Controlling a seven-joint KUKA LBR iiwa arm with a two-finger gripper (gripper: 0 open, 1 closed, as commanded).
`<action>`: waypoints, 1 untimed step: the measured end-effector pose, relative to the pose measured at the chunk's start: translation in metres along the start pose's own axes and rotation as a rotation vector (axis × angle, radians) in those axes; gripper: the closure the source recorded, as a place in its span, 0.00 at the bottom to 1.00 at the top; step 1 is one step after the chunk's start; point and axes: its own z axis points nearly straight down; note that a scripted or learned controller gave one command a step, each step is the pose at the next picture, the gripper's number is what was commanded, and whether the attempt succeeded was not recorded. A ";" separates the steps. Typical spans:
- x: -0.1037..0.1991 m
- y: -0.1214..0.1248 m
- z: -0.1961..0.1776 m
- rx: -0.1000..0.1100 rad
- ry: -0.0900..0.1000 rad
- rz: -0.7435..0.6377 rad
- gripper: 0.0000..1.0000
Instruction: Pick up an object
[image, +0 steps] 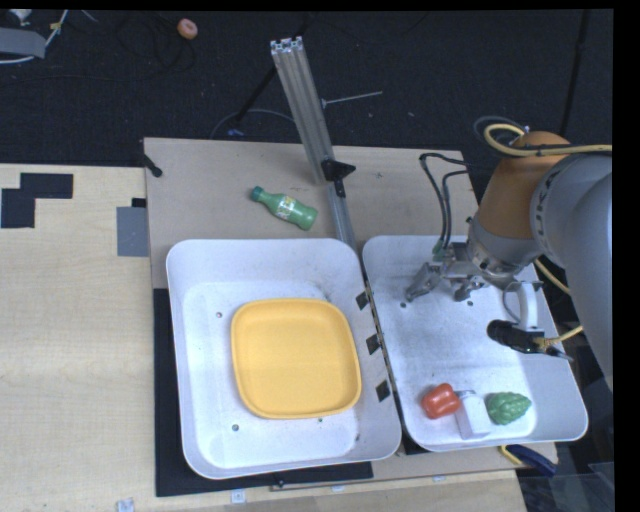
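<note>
In the right bin (440, 345), near its front edge, a red pepper-like object (439, 401) lies beside a small white piece (468, 417) and a green leafy object (507, 407). My gripper (438, 293) hovers over the back part of that bin, well behind these objects. It is open, its fingers spread apart with nothing between them. A yellow square plate (296, 357) lies flat in the middle of the left bin (200, 300).
A green bottle (284, 208) lies on its side on the bench behind the left bin. A slanted metal rail (312, 110) rises behind the gap between the bins. Black clips (372, 343) sit along the divide between the bins.
</note>
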 end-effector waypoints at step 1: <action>-0.001 0.001 -0.012 -0.004 -0.001 0.000 1.00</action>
